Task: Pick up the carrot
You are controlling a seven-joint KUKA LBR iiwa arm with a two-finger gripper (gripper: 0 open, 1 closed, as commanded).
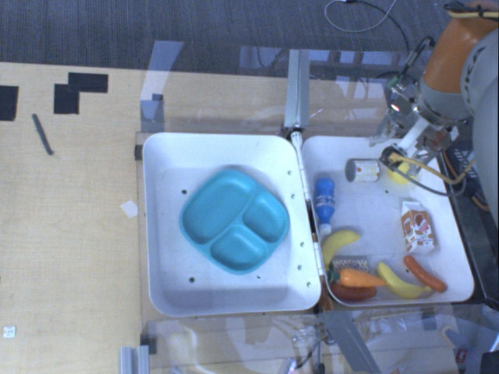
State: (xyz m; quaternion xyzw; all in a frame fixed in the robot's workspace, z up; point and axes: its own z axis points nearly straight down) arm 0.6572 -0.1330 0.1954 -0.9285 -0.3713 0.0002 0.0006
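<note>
- Carrot: you'll find it in the right bin, at the near-left corner. It lies flat, resting over a dark red item.
- Just to its right you see 1 banana, with a reddish sausage at that banana's far end.
- A 2nd banana curves just behind the carrot.
- Further back you have a red-and-white packet towards the right wall and a blue bottle along the left wall.
- The left bin carries a blue divided plate.
- A grey can lies on its side near the far wall.
- The gripper hangs over the far-right corner, well apart from the carrot; you cannot tell whether it is open or closed.
</note>
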